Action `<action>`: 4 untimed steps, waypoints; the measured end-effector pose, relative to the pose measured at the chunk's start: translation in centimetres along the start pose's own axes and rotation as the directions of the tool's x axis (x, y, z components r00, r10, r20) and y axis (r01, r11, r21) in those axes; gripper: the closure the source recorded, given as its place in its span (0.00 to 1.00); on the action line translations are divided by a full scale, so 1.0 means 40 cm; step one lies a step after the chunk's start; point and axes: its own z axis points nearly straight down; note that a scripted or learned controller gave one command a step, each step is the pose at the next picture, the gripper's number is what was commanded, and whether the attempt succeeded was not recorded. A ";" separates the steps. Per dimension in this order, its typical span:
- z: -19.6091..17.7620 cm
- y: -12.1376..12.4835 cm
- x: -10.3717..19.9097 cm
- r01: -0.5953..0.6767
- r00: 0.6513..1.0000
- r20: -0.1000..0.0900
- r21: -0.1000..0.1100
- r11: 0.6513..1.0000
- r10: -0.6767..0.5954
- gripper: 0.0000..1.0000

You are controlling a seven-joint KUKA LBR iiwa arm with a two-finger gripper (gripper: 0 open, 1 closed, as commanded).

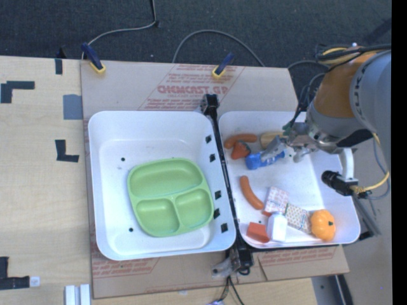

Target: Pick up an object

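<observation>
Tool (278,146): seen low in the right bin (331,170), at the blue object (259,161); grip state could not be told | Right bin contents: blue object beside tool, orange sausage (250,192), small pumpkin (322,224), patterned packets (286,208), white bottle (277,227) | Left bin (108,170): green divided plate (170,195) was held.

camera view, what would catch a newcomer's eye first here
The green divided tray lies alone in the left bin. The right bin is crowded with small things, an orange pumpkin in its near right corner. The pincer reaches in beside a blue object.
</observation>
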 end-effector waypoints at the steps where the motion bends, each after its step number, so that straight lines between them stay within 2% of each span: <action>1: 0.122 -0.098 0.136 -0.002 1.000 0.005 -0.008 1.000 0.002 0.00; 2: 0.124 0.073 0.145 0.001 1.000 0.002 0.001 1.000 -0.001 0.00; 3: 0.133 0.147 0.140 -0.008 1.000 0.000 0.025 1.000 0.008 0.00; 4: 0.128 0.155 0.138 -0.003 1.000 -0.001 0.014 1.000 0.003 0.00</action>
